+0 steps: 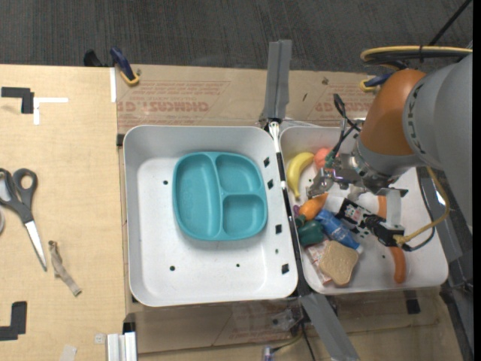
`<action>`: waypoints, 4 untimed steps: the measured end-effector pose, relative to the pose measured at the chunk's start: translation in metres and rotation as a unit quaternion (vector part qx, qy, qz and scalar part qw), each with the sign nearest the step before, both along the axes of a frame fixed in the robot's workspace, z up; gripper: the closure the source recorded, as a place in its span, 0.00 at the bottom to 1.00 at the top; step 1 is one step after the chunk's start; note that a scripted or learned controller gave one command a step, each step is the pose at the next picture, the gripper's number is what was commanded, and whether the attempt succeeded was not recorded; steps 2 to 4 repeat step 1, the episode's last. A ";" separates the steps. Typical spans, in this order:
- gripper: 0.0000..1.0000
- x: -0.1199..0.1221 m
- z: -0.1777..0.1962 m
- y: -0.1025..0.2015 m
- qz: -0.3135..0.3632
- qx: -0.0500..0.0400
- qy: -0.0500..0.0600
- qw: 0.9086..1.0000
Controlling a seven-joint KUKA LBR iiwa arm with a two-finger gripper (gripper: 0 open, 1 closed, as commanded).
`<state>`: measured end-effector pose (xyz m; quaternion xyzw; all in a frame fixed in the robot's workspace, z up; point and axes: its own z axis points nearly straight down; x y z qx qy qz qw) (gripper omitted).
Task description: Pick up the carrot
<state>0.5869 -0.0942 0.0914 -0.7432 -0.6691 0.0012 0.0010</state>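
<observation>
The tapered orange carrot [315,203] lies in the right bin [428,273] among a curved banana [297,169], blue packet [335,229] and flat bread slice [338,264], right beneath the metal tool [328,177], whose grip I cannot tell.

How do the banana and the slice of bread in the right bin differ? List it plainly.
The banana is yellow, long and curved; the slice of bread is tan, flat and broad. The banana lies near the bin's far left corner by the divider, while the slice of bread lies at the near edge. The banana lies apart from the clutter; the slice of bread touches the blue packet. Both sit in the right bin.
</observation>
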 end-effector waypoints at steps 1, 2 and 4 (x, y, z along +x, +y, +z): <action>0.00 -0.045 0.001 -0.001 0.011 0.000 -0.002 1.000; 0.00 -0.045 0.001 -0.001 0.011 0.000 -0.002 1.000; 0.00 -0.045 0.001 -0.001 0.011 0.000 -0.002 1.000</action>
